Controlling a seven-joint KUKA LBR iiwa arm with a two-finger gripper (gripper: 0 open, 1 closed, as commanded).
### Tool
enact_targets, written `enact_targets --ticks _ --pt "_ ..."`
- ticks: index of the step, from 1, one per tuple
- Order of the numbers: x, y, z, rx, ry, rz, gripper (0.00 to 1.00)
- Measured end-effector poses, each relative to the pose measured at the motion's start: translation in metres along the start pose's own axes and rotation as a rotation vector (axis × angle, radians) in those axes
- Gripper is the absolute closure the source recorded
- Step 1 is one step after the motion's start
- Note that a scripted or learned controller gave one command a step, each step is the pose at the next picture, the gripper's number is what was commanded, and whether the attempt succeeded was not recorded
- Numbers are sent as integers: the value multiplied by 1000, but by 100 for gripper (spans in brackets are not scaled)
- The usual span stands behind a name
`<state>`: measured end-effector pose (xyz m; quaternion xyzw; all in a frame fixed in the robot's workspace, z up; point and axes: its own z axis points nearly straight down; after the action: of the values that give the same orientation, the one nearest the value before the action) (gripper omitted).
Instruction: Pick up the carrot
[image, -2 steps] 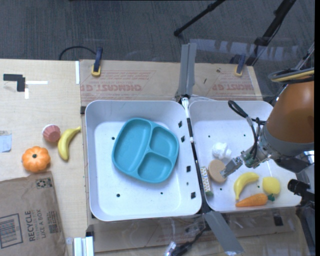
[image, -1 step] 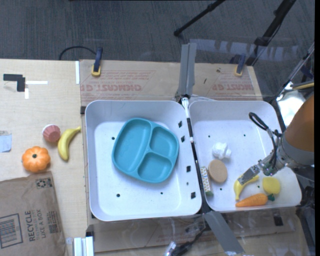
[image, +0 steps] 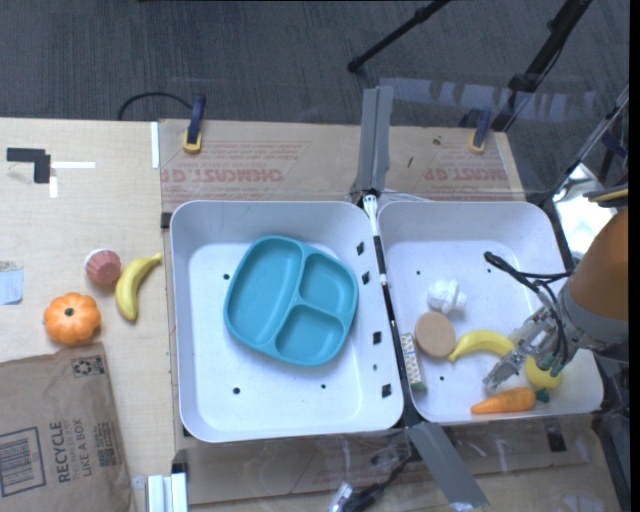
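Note:
The orange carrot (image: 505, 402) lies flat near the front edge of the right bin (image: 470, 225), its tip pointing left. My gripper (image: 520, 367) hovers just above and behind it, reaching in from the right and tilted toward the front left. It stands open, with one finger (image: 498, 377) a little above the carrot's left half. The carrot is not between the fingers. A small yellow item (image: 543, 377) sits close under the gripper's right side.
In the right bin, a banana (image: 482, 344), a tan disc (image: 435, 335), a white lump (image: 445, 295) and a small bar (image: 411, 362) lie left of the gripper. The left bin (image: 200, 300) holds a blue divided plate (image: 291, 299). A pumpkin (image: 72, 318), a second banana (image: 133, 285) and a pink item (image: 103, 267) rest on the bench.

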<state>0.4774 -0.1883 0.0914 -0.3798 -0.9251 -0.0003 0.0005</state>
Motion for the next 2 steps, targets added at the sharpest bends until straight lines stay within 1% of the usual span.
enact_targets --ticks 1,2 --pt "0 0 -9 -2 -1 3 100" --pt "58 61 -101 0 -2 43 100"
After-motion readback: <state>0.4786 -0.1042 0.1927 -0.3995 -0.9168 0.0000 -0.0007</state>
